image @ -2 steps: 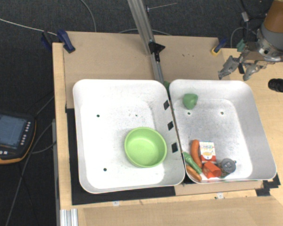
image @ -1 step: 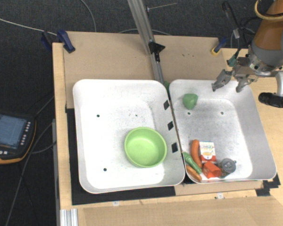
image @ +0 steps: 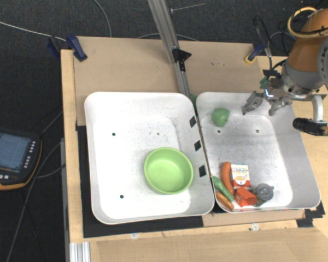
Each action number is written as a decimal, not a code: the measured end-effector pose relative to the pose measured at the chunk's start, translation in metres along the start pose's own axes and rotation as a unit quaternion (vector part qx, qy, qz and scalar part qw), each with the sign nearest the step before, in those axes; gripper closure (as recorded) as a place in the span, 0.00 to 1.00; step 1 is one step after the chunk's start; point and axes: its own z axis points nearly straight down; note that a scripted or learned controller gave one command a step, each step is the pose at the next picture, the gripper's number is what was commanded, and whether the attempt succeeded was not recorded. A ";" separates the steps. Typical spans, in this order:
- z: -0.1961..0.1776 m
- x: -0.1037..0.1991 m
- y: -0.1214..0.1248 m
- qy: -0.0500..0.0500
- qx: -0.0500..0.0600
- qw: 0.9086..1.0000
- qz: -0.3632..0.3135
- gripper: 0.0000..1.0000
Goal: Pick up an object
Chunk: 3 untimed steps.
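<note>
Gripper: the gripper (image: 264, 105) hung over the far rim of the right bin (image: 295, 162), its two fingers spread wide with nothing between them.
Reason for the pose: spread and empty above the bin, it looked ready to descend on something rather than to carry anything away.
Nearest candidate: a small green rounded object (image: 220, 116) lay alone on the bin floor, near the gripper on the side away from the arm and slightly nearer the camera, apart from the fingers.
Why it suited: with bare floor all around it, the fingers could probably straddle it freely.
Other candidates: a carrot (image: 226, 177), a small white and orange box (image: 239, 174), a red piece (image: 245, 196) and a grey piece (image: 264, 191) were bunched in the near corner, well apart from the gripper and touching one another, likely harder to separate.
Left bin: a green bowl (image: 168, 170) sat in the left bin (image: 106, 146), farthest from the gripper.
</note>
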 end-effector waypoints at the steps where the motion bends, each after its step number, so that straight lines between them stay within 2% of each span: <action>1: 0.043 0.000 -0.001 0.000 0.000 1.000 0.000 0.00; 2: 0.030 0.000 0.001 -0.001 -0.003 1.000 -0.001 1.00; 3: -0.021 0.001 -0.007 -0.001 -0.005 1.000 0.000 1.00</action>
